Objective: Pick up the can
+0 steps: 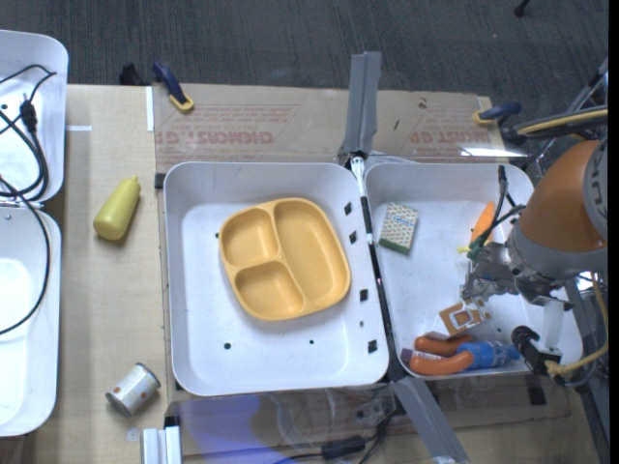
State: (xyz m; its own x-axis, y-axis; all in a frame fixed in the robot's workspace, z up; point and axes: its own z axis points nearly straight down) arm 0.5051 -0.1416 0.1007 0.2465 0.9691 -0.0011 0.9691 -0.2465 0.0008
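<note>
Down at the bench's near-left corner lies the can (132,389), on its side on the bare bench top, outside the left bin (193,259) and just off that bin's lower left corner. It is silver with a reddish mark on its end. Everything else gets placed from that left bin.

Inside the left bin sits a yellow three-compartment plate (285,257), roughly in the middle. To the bin's left, on the bench, a yellow mustard bottle (117,209) lies tilted, well above the can.

Across the divider from the left bin is the right bin (435,196), and that is where the arm (566,206) is working, far from the can. The gripper (481,286) hangs low over the right bin's right half, above a small brown and white card-like item (461,316). Whether the fingers are apart or together cannot be told from this angle; nothing is seen between them.

Also in the right bin: a small green and white box (398,227) close to the divider, an orange carrot-like piece (483,220) further right, and along its near wall a red-orange sausage shape (440,352) touching a blue item (491,355).
</note>
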